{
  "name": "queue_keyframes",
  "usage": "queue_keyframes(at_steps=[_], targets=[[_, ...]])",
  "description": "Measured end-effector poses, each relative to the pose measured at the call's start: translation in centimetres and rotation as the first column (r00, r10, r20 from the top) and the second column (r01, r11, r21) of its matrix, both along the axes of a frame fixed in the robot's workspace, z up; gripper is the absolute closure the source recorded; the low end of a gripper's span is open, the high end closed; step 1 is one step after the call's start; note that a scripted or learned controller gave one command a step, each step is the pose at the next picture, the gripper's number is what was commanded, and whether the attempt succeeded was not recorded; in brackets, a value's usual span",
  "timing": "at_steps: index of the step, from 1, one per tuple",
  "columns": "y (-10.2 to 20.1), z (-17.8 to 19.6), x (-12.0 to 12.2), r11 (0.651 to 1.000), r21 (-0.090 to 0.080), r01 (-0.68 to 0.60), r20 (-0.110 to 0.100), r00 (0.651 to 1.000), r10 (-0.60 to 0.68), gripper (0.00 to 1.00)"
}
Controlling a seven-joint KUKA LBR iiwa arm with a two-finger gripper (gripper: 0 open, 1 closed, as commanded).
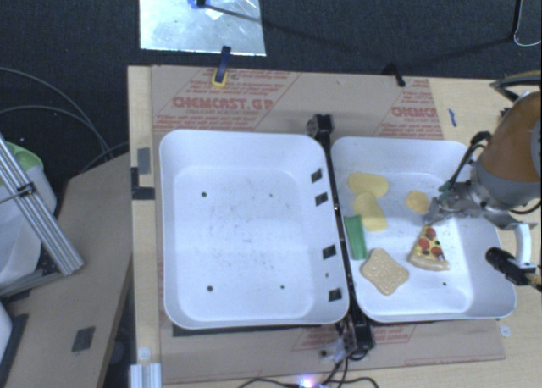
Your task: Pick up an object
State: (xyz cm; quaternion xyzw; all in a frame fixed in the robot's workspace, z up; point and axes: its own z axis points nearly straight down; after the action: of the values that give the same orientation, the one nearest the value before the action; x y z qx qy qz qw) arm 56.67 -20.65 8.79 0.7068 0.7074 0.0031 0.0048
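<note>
Pizza slice (pixel 429 250) lies in the right bin (pixel 487 297), gripper (pixel 436 213) just above it, finger state impossible to tell; one cracker (pixel 384 270), three yellow pieces (pixel 368 184), one green block (pixel 355 236) nearby; cardboard (pixel 279 94) reads CHEMCAST.

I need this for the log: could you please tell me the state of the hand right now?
Hand: low in the right bin, just above the pizza slice; open or closed cannot be told.

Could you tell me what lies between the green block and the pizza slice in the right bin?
In the camera view, the cracker lies between the green block and the pizza slice, slightly nearer the front.
</note>
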Motion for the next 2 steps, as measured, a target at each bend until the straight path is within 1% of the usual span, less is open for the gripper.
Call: queue_keyframes(at_steps=[1, 2], targets=[[4.4, 0.0, 0.3, 1.0, -0.002, -0.005, -0.001, 1.0, 0.005, 1.0], [6.3, 4.0, -2.8, 1.0, 0.003, -0.001, -0.01, 1.0, 0.001, 1.0]])
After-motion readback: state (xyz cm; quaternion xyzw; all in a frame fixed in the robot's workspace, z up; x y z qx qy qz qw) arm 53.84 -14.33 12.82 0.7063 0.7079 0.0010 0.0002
